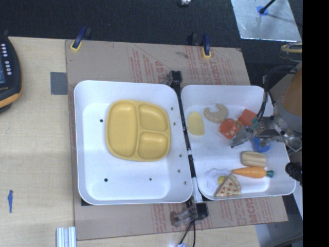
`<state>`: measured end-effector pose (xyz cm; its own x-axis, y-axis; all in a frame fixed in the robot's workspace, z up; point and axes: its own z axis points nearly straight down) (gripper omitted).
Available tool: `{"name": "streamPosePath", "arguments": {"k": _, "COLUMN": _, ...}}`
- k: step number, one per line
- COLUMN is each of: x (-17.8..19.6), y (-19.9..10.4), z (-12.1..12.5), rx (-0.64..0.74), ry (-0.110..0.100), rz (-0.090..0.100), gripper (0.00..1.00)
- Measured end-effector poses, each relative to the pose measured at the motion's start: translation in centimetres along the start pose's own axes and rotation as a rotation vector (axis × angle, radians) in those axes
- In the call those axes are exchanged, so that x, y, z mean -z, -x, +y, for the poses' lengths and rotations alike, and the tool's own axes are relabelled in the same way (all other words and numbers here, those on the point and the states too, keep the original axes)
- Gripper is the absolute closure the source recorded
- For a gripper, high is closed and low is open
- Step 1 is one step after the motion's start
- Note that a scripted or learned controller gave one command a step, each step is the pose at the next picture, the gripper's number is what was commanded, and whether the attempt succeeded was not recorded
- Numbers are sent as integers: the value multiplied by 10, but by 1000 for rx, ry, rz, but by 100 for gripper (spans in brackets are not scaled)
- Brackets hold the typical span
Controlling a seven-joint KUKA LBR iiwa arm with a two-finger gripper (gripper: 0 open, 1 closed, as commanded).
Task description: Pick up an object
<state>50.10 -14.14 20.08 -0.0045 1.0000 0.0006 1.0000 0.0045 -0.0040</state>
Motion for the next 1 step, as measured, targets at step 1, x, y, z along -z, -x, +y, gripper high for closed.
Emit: {"name": "streamPosePath", "arguments": {"k": 1, "x": -114, "y": -29, "z": 52, "rx": 6, "ry": -4, "rz": 1, "gripper": 0}}
